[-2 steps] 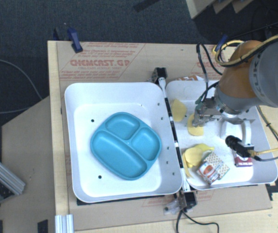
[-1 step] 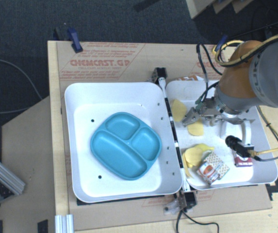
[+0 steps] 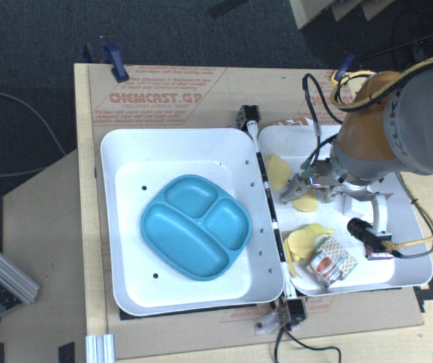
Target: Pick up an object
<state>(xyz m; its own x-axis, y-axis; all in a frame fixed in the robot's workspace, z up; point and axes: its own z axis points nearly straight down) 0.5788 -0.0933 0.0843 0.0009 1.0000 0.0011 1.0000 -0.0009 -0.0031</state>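
A: Camera view. Arm pose?

B: The grey arm [image 3: 409, 119] comes in from the right edge and bends down over the right bin [image 3: 401, 267]. The orange band [image 3: 361, 136] sits above the wrist, and the wrist is angled toward the wall shared by the two bins. The end effector [image 3: 305, 184] is low in that bin's upper-left part.

A: Clenched or released?

B: Can't tell from this angle.

A: Objects to pick?

B: All in the right bin. A flat yellow piece [image 3: 304, 202] is right under the end effector; contact is unclear. A pale yellow piece [image 3: 278, 171] lies to its left, near the bin's left wall. A larger yellow piece [image 3: 302, 241] lies lower down, touching a red-and-white packet [image 3: 331, 262] by the front wall.

A: Rest?

B: The left bin [image 3: 118, 203] holds a blue divided plate [image 3: 193, 225], lying flat near the middle. Both bins sit on the tan surface [image 3: 156, 97].
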